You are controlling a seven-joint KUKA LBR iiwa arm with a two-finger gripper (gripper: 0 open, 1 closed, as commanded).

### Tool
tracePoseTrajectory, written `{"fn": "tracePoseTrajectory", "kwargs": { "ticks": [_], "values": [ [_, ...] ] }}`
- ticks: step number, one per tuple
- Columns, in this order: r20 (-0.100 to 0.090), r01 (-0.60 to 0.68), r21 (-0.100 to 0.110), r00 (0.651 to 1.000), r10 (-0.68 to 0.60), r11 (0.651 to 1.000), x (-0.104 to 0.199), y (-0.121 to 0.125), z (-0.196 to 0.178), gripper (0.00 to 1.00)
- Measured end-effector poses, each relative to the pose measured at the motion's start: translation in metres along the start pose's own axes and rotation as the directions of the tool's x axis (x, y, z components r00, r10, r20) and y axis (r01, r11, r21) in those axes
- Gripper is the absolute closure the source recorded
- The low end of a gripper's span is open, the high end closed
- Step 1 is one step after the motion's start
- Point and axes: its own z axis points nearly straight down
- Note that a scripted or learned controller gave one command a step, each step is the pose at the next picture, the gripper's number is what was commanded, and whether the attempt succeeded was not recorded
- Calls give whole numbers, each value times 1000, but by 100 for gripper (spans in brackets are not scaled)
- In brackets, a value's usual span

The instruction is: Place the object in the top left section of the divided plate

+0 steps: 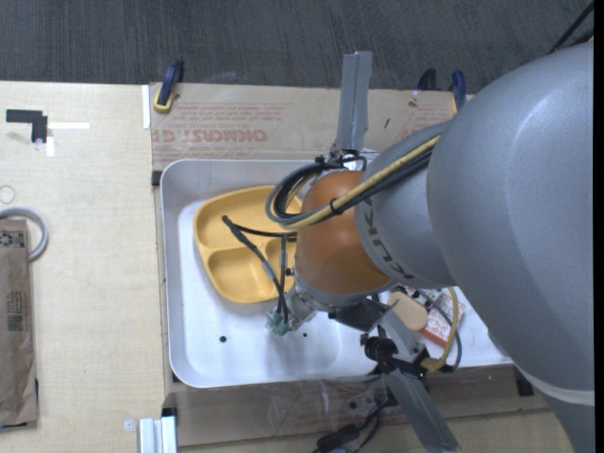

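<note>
While reaching from the right, arm [491, 187] bent over yellow divided plate [236, 248], end effector [281, 321] grip unclear

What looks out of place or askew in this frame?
The yellow divided plate lies at a slant in the white bin, not square to its walls, with the arm covering its right part. No spill or damage shows.

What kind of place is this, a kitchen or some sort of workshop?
Most likely a robot test bench in a lab: a grey arm reaches over a white bin holding a yellow divided plate, with clamps pinning cardboard behind.
</note>
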Motion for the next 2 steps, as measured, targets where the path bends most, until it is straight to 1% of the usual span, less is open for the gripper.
{"fn": "tracePoseTrajectory", "kwargs": {
  "ticks": [1, 2],
  "values": [
    [-6, -164, 23, 986, 164, 986, 33, 52, 4, 100],
    [-24, -154, 39, 988, 155, 987, 45, 51, 5, 0]
  ]
}}
